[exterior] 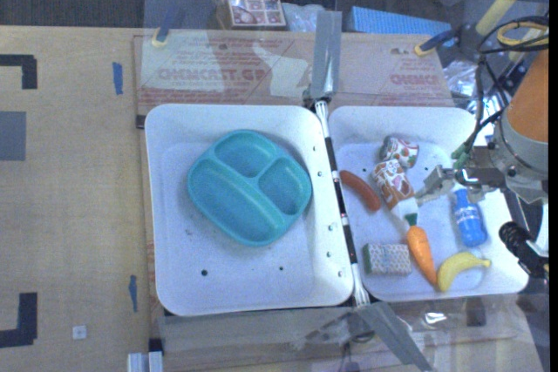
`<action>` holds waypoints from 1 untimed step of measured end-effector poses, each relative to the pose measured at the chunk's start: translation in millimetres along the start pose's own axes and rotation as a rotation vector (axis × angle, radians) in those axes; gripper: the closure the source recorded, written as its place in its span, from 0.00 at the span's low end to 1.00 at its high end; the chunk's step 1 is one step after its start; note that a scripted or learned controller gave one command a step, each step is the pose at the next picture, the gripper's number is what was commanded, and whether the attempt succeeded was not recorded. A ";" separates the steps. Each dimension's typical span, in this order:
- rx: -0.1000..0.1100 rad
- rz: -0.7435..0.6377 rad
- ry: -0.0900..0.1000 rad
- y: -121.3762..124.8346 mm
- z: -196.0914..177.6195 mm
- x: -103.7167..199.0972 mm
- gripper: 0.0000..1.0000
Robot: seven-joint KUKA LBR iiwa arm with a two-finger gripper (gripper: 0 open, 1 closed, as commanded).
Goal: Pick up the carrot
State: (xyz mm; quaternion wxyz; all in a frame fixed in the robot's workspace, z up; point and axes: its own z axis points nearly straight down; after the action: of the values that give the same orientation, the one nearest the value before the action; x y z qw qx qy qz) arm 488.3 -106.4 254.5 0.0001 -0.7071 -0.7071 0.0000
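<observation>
Camera view: the hand (433,185) hovers released above the carrot (421,253), which lies untouched. Probably it is lining up its descent.

Both bins (174,274) are seen as smooth white plastic with a faint sheen. The divided plate (250,186) appears as matt teal plastic. The carrot (421,253) and banana (459,268) look like smooth, slightly glossy plastic. The bottle (469,219) is glossy blue plastic. The sponge (387,258) looks rough. The bench (70,187) appears as matt pale wood.
</observation>
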 end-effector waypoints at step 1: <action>-0.007 -0.094 -0.002 10.7 167.2 -18.1 0.00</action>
State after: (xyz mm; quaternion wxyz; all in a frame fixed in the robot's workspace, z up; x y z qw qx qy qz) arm 498.9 -124.4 87.2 -0.0030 -0.6732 -0.7394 -0.0018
